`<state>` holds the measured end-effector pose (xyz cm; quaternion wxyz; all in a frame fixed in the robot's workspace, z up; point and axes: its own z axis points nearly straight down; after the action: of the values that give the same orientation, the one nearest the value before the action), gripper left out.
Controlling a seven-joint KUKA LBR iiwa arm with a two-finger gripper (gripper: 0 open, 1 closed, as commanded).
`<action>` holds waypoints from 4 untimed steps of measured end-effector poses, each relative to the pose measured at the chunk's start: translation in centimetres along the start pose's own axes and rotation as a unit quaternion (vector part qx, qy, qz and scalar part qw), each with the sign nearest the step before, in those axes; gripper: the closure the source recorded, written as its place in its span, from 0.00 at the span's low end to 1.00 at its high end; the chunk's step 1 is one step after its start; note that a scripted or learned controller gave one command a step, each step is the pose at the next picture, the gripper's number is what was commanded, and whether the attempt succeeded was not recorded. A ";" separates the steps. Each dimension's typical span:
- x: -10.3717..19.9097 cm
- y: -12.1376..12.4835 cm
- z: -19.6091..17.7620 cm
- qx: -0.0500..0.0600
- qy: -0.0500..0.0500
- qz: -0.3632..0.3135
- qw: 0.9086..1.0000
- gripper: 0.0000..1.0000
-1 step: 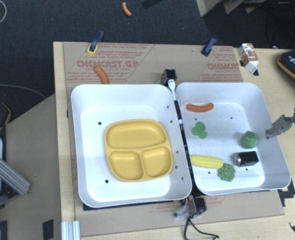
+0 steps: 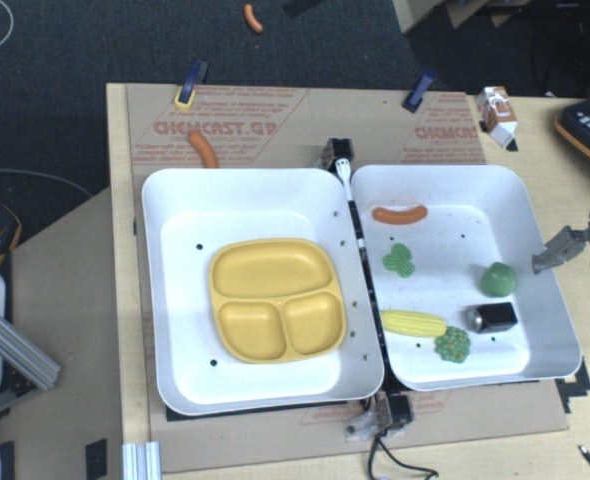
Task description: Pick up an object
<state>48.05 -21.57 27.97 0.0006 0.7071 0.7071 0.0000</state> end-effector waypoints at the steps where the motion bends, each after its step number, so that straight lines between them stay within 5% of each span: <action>1: 0.2 0.8 4.7 0.003 0.002 0.000 1.000 0.00; 4: 0.1 0.3 19.7 0.003 0.003 -0.001 1.000 0.00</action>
<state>48.36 -21.47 8.22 -0.0040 0.7066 0.7077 0.0003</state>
